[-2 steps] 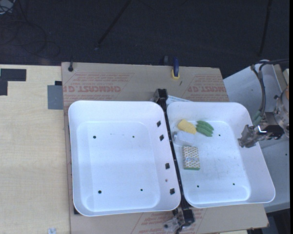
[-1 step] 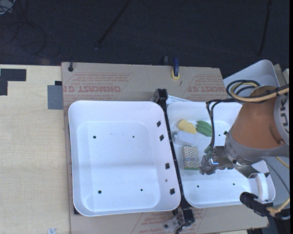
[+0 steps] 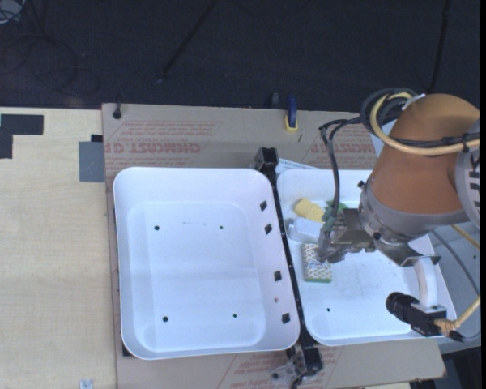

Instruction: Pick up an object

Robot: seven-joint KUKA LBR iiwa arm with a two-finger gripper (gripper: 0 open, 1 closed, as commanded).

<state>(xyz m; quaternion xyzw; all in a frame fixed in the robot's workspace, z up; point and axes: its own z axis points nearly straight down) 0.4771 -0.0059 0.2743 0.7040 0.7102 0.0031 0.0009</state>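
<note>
**Fingers low over the right bin: grasp state unconfirmed**

Fingers (image 3: 328, 251) of the grey arm sit low in the right-hand shallow white plastic bin (image 3: 364, 322), at its left side close to the divider. Whether they are apart, together or clamped on anything cannot be told: the wrist and its cabling cover them from above.

Object positions:
- A small flat pad with a green-and-white speckled face (image 3: 317, 266) lies on the bin floor, directly beneath or just beside the fingers. Contact cannot be confirmed.
- A short yellow rounded piece (image 3: 309, 210) lies near the bin's upper left corner.
- A pale, translucent item (image 3: 301, 228) lies between the yellow piece and the pad; its shape is too blurred to identify.
- The left-hand shallow white plastic bin (image 3: 138, 331) adjoins the right one on the brown surface (image 3: 186, 140).

Handling assessment (judgement only):
- The speckled pad appears to be the nearest candidate. It looks thin, light and probably soft, like a sponge or scrub pad.
- A flat item offers little height; take hold across its short edges, pressing down slightly so that the fingers close around its sides.
- A soft body should tolerate firm closure without damage, but may fold or slip out on lifting.
- The neighbouring pale item lies close enough to be nudged.
</note>
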